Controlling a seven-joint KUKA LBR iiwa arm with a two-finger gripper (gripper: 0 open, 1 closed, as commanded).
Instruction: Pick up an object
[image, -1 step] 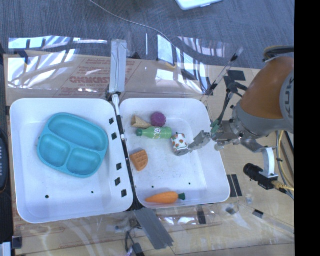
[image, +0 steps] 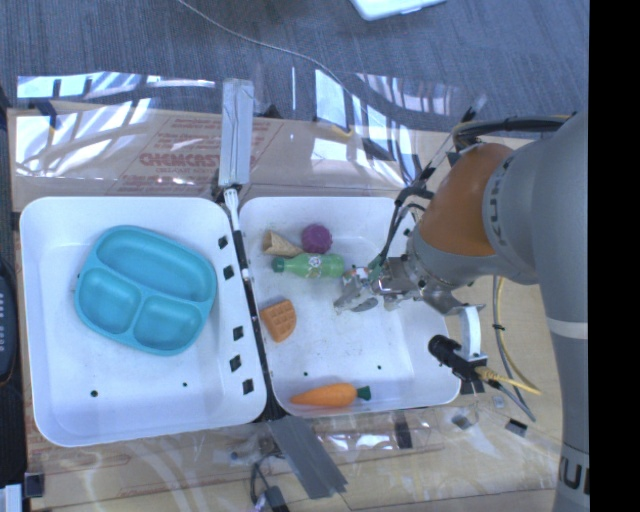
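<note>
My gripper (image: 352, 294) sits low inside the right bin (image: 400, 375), reached in from the right, with my orange-banded wrist above the bin's right wall. The metal fingers are small and blurred against the white floor, so I cannot tell whether they stand spread or pressed together, and nothing can be made out between them.

Contents of the right bin: a green bottle (image: 309, 265) lying on its side just beside my gripper, up and to the left; a purple ball (image: 316, 237) near the bottle's far side; a tan wedge (image: 280, 242) left of the ball; an orange waffle-textured piece (image: 278, 320) near the left wall; a carrot (image: 330, 396) lying along the near wall.

The left bin (image: 60, 390) holds a blue divided plate (image: 146, 290).
</note>
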